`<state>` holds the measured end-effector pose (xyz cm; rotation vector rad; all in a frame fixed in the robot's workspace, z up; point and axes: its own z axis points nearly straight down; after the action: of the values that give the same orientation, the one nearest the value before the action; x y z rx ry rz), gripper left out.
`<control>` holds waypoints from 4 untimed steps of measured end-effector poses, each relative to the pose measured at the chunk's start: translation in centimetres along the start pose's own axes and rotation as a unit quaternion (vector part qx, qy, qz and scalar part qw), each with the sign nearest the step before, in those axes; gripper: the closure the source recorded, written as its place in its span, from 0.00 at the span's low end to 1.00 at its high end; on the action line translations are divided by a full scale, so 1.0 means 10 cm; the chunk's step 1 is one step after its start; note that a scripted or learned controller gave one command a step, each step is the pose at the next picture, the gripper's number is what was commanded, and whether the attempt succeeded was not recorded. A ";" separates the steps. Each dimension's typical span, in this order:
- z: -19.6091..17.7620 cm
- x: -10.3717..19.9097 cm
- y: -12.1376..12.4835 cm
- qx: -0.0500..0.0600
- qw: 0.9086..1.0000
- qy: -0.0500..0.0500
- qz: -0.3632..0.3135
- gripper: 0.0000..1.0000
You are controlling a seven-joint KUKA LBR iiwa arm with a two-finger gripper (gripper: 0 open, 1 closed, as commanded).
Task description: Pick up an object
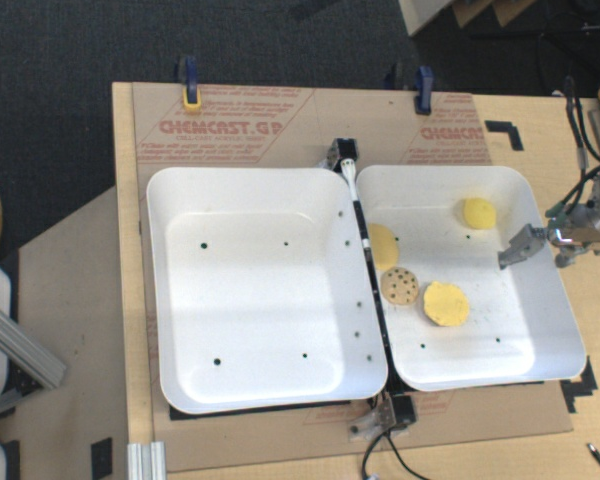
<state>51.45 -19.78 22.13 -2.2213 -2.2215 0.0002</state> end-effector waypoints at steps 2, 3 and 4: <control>1.34 1.03 0.36 -0.002 1.000 -0.001 -0.001 0.00; 1.33 0.54 -0.19 -0.004 1.000 0.000 0.003 0.00; 0.20 0.83 -0.24 -0.006 1.000 -0.001 -0.002 0.00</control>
<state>49.07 -11.43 20.14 -2.2234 -2.2327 -0.0112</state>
